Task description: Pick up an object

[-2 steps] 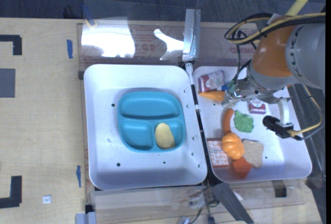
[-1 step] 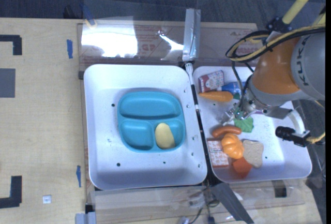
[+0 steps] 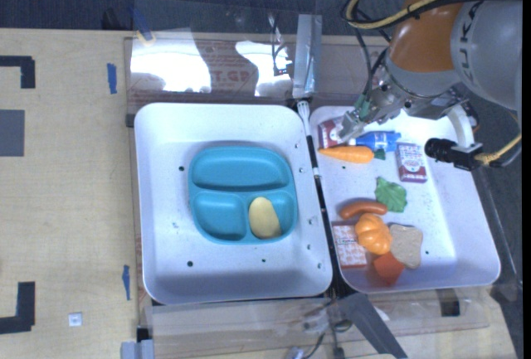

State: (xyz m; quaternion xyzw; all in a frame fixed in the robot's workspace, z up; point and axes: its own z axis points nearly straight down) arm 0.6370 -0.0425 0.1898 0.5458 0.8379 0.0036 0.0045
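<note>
Near pile: a round orange toy pumpkin (image 3: 372, 233), a brown toy bread slice (image 3: 406, 244) and a red sausage (image 3: 362, 207) sit close together in the right white plastic bin (image 3: 473, 216).
Carrot: the long orange toy carrot (image 3: 348, 154) lies sideways, farther back.
Gripper: the grey two-finger gripper (image 3: 358, 118) hangs just behind the carrot.
Grip: cannot tell.
Next move: probably a short drop toward the carrot.
</note>
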